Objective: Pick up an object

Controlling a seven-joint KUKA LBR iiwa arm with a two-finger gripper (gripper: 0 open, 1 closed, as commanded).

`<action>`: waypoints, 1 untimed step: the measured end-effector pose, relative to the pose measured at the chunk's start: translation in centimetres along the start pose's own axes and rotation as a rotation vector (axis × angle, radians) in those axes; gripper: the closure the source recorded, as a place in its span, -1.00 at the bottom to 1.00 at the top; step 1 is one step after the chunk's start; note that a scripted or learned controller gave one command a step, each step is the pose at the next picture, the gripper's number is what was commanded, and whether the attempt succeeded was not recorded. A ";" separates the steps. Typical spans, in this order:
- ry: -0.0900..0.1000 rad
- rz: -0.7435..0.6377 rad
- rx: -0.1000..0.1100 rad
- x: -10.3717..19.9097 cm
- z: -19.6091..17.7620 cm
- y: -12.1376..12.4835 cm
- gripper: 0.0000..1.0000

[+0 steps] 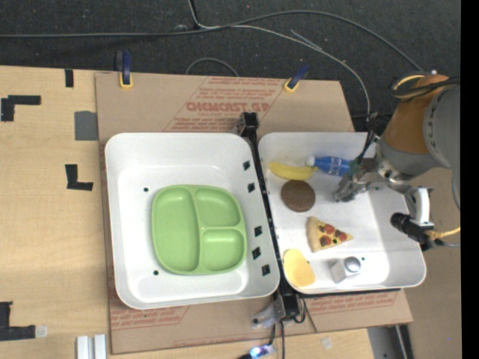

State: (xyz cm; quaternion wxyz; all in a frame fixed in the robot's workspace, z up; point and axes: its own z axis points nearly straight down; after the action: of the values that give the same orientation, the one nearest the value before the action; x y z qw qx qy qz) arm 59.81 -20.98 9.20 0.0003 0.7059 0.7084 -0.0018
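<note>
The pincer (its state cannot be told) is poised beside the blue bottle, which could be nudged away.

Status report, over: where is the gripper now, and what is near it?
Gripper low in right bin, beside blue bottle. Nothing seen held. Brown disc and pizza slice close by.

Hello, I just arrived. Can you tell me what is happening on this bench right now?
A grey robot arm reaches in from the right, and its gripper hangs low over the right bin, close to the blue bottle. It holds nothing visible yet. That bin also contains a banana, a brown round cookie, a pizza slice, a yellow piece and a small grey object. The left bin holds a green divided plate.
</note>
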 end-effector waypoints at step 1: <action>0.004 0.002 -0.001 0.3 -4.3 -0.6 1.00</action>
State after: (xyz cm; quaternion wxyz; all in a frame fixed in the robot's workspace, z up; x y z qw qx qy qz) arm 59.20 -20.66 13.47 -0.0006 0.7066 0.7076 -0.0001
